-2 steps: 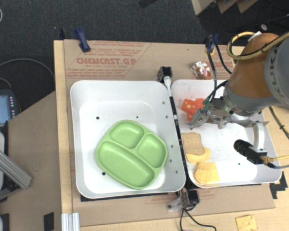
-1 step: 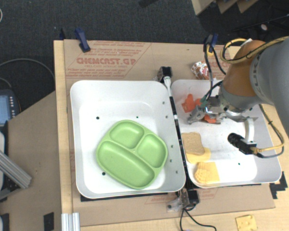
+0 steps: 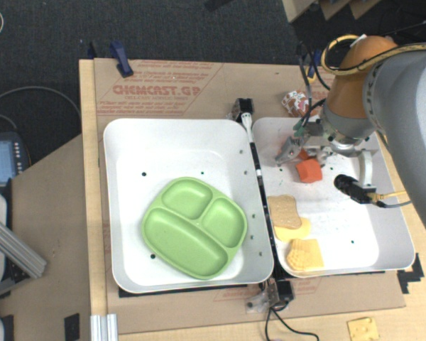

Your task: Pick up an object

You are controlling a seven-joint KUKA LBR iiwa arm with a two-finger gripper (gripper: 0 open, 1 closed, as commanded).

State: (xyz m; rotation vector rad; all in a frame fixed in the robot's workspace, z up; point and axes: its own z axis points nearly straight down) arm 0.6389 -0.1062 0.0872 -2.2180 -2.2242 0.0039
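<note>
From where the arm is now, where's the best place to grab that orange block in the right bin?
Grip the orange block across its two flat side faces, coming straight down from above. It sits alone on the right bin floor, small and boxy, apart from the tan pieces below it. The gripper hangs just above-left, so probably a short move.

hand over right bin | beside red block (touching unclear)

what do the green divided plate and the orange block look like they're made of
The green three-compartment plate in the left white bin looks like moulded plastic: uniform colour, rounded edges, a soft semi-matte sheen. The small orange-red block in the right white bin, just below the tool, has flat faces and a dull, even colour; painted wood or plastic, the look leaves it open.
</note>
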